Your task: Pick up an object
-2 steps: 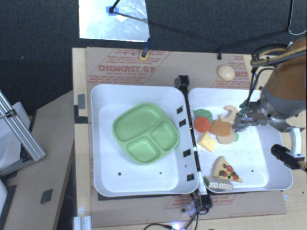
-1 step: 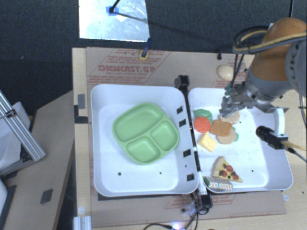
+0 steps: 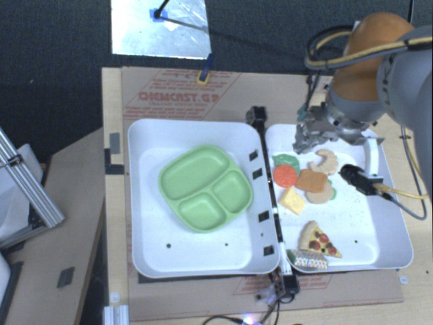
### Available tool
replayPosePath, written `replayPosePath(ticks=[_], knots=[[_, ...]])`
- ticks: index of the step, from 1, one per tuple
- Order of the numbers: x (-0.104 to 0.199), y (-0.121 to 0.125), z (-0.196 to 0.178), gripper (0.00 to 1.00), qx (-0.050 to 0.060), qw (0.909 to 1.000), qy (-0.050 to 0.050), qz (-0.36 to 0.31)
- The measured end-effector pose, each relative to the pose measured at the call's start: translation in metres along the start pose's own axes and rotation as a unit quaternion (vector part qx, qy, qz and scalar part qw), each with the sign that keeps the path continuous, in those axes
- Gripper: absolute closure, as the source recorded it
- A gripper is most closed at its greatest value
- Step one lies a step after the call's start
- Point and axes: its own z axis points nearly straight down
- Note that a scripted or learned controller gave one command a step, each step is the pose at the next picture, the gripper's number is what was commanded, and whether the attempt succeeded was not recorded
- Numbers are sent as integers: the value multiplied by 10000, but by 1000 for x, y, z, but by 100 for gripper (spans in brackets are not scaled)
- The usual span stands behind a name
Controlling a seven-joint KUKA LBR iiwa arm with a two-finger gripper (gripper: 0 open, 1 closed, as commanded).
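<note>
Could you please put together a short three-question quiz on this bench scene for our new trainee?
1. True or false: the green divided tray lies in the left bin.
2. Which lies nearest the front rim of the right bin? A) pizza slice B) red round piece C) yellow wedge
3. Fill in: the gripper hangs above the ____ end of the right bin, by the pile of toy food.

Key: 1 true; 2 A; 3 far.
</note>
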Motion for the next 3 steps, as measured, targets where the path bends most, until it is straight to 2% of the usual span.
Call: replayPosePath(ticks=[1, 3], knots=[[17, -2, -3, 100, 7, 10000, 0, -1], [16, 9, 10, 100, 4, 10000, -5, 0]])
